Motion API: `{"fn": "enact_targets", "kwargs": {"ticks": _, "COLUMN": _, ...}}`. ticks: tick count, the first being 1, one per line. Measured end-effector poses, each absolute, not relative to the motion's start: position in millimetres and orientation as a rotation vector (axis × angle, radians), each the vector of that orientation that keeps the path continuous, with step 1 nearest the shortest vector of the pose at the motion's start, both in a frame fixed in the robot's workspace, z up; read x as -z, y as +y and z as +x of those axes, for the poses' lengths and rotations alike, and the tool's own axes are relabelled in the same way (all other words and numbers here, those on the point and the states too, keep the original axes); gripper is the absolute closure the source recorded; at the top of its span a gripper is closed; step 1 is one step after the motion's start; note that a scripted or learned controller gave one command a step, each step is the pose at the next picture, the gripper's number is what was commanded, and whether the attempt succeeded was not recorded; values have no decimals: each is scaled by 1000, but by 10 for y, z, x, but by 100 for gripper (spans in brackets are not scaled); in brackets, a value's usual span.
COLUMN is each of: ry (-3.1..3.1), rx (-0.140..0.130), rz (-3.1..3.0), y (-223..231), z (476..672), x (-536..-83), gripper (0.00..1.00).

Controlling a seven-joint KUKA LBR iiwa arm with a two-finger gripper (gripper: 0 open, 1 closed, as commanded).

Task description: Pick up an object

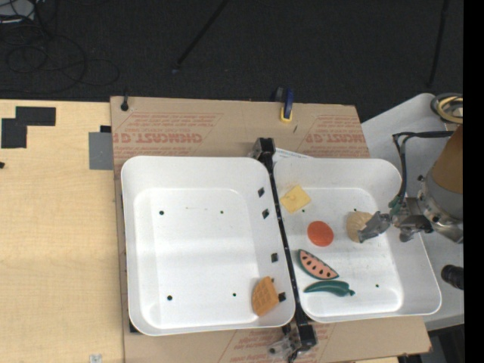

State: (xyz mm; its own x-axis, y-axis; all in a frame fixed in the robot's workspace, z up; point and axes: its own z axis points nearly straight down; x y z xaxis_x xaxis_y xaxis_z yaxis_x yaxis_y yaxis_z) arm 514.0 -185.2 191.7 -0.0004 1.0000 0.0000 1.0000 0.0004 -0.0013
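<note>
Object nearest the claw: a small tan, rounded lump (357, 224), lying on the floor of the right-hand shallow white bin (408, 297), toward its right side.
Claw: the grey two-finger gripper (370, 231) is seen low at the right part of that bin, its tips set against the right edge of the tan lump.
Claw state: whether the fingers are spread or closed cannot be told, and no object is seen between them.
Arm: a grey wrist with an orange band (452, 161) is seen entering from the right, with black cable looped above it.
Red item: a round red-orange disc (321, 234) is placed just left of the tan lump, apart from it.
Yellow item: a pale yellow square block (295, 199) is found toward the back left of the same bin.
Melon item: a toy watermelon slice (317, 264), red with a green rind, is placed below the disc.
Green item: a dark green elongated pod (330, 287) is laid just in front of the slice.
Left bin: a second shallow white bin (144, 203) is set beside the first, touching it along a black divider.
Left bin content: an orange-brown, bread-like piece (264, 296) is kept in its front right corner.
Support: a brown cardboard sheet (189, 127) is spread under both bins.
</note>
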Motion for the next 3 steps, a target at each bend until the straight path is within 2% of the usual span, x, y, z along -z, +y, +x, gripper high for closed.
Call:
{"fn": "enact_targets", "kwargs": {"ticks": 1, "ry": -2219, "rx": -2, "rz": -2220, "y": -1862, "z": 5137, "x": -2015, "gripper": 100}}
{"fn": "enact_targets", "kwargs": {"ticks": 2, "ry": -2232, "rx": 9, "rz": -2235, "y": -2141, "z": 5009, "x": -3631, "gripper": 100}}
{"fn": "enact_targets", "kwargs": {"ticks": 3, "ry": -2217, "rx": -5, "rz": -2216, "y": -2126, "z": 4745, "x": -3007, "gripper": 100}}
